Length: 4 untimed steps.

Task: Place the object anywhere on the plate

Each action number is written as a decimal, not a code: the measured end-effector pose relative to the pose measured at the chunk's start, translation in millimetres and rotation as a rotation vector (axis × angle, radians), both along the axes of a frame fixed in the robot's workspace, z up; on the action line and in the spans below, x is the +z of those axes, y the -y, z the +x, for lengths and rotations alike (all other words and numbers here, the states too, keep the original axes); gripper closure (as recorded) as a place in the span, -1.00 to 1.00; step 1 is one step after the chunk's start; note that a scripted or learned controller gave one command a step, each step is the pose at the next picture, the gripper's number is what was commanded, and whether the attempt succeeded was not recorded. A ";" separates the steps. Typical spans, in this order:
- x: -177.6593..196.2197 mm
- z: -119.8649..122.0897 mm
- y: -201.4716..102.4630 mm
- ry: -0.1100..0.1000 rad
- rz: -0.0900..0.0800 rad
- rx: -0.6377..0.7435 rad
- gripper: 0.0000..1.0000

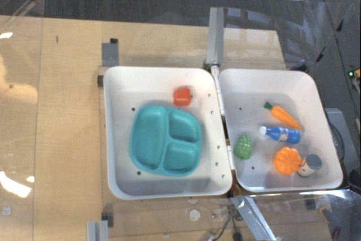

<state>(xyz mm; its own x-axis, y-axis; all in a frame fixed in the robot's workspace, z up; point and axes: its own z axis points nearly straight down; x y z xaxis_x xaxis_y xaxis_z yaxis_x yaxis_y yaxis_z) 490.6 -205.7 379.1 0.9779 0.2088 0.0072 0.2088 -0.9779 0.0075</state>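
A teal plate (148, 141) with three compartments lies in the left bin (115, 121), tilted slightly. A small orange-red object (182, 96) rests on the bin floor just beyond the plate's far right corner, apart from it. The right bin (316, 99) holds a toy carrot (284, 116), a blue and white bottle (280, 134), a green bumpy fruit (243, 146), an orange pumpkin-like toy (287, 160) and a small grey-topped can (309, 165).
A metal divider post (215, 36) stands behind the seam between the two bins. Clear plastic panels rise at the back right and along the left of the bench. Wooden bench surface surrounds the bins.
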 end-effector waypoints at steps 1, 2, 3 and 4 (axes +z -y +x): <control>10.1 4.0 -0.8 0.005 -0.005 0.010 1.00; 20.1 7.9 -1.5 0.009 -0.011 0.020 1.00; 30.1 11.8 -2.3 0.013 -0.016 0.030 1.00; 40.1 15.5 -3.0 0.018 -0.022 0.041 1.00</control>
